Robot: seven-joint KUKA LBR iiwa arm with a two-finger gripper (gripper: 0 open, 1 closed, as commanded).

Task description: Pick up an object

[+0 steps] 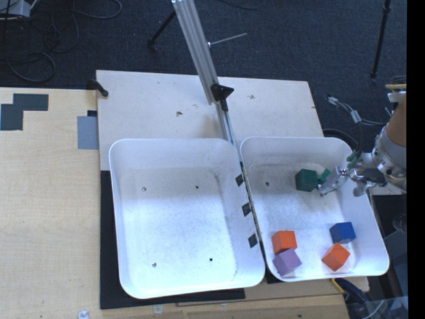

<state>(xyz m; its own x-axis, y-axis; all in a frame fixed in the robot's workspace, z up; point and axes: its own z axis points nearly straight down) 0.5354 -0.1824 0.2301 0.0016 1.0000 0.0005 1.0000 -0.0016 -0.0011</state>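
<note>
Landmark: right bin [255, 153], the white tray nearer the arm, touching the left bin [172, 218] along its inner wall.
Arm: reaching in over the right bin's far right rim, wrist low above the bin floor.
Hand [330, 184]: just inside the right bin's upper right part, pointing toward the green block; fingers too small and blurred to read, so cannot tell whether apart or together.
Green block [306, 179]: dark green, on the floor of the right bin's upper middle, just beside the hand tip; a smaller teal piece [324, 176] between block and hand, possibly touching both, too blurred to be sure.
Blue cube [342, 232]: right bin's lower right, well apart from the hand.
Orange cubes: one [284, 240] in the right bin's lower middle, touching or nearly touching the purple cube [287, 262]; another [335, 257] near the lower right corner.
Step in hand, as a guess: closing in on the green block as the likely target.
Risk: coming in from the side could nudge the block away across the smooth floor instead of bracketing it.
Risk: catching just the teal piece or a block corner would give a weak hold, likely to slip on lift.
Risk: too deep a descent could scrape the right bin's floor or clip its rim.
</note>
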